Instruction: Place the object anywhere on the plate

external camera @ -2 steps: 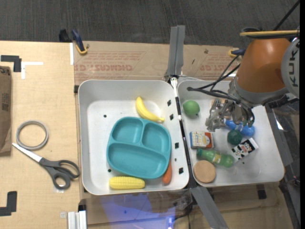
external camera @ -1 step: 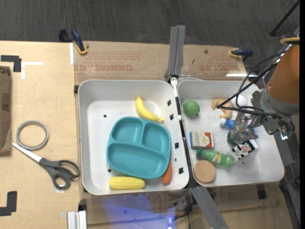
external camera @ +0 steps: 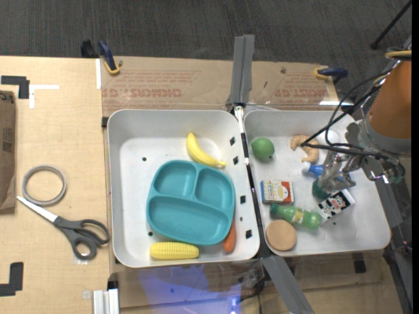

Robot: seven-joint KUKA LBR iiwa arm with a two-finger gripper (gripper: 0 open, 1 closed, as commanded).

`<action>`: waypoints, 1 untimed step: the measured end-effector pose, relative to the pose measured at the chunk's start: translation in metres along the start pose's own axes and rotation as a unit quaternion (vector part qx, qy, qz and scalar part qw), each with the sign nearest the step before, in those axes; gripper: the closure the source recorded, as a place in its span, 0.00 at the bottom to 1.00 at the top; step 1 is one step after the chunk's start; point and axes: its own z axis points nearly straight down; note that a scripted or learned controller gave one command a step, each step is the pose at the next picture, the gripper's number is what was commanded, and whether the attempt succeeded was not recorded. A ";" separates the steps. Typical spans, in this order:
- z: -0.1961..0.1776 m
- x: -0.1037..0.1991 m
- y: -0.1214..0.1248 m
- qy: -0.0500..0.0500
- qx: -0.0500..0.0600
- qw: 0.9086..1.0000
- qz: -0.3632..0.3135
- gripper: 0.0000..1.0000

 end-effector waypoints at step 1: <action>-0.014 -0.012 0.011 -0.001 0.000 0.998 -0.060 1.00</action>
